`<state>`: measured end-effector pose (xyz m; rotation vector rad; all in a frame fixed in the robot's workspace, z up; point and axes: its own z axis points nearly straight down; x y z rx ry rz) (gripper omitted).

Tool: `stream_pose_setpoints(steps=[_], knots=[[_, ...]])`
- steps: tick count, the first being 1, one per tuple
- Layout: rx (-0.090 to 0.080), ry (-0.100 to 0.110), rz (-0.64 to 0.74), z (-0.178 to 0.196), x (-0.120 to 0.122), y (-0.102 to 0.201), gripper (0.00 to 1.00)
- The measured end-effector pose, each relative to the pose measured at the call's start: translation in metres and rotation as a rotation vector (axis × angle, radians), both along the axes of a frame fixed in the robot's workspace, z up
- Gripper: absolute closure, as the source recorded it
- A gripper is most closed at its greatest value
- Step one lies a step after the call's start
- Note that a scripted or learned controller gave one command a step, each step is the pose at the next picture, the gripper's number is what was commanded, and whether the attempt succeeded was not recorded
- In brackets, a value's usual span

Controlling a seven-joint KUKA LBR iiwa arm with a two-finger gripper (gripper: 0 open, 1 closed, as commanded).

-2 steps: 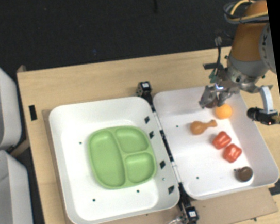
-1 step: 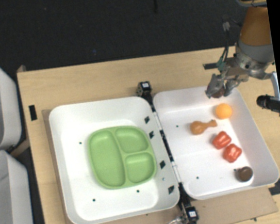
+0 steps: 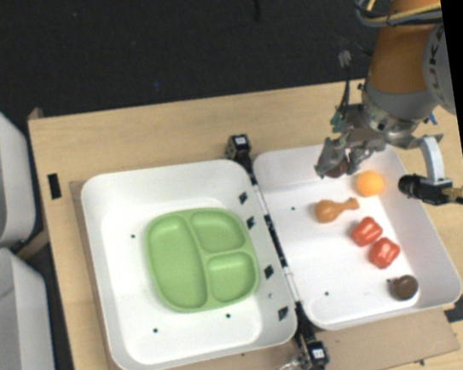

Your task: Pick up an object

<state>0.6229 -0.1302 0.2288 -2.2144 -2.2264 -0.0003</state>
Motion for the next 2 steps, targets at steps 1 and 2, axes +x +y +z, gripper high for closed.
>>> stream_pose_setpoints(steps=[1,2], knots=[[0.0,0.002,0.0,-0.009,-0.01,0.048,1.0],[0.001,0.001,0.002,-0.007,-0.018,0.109,1.0]])
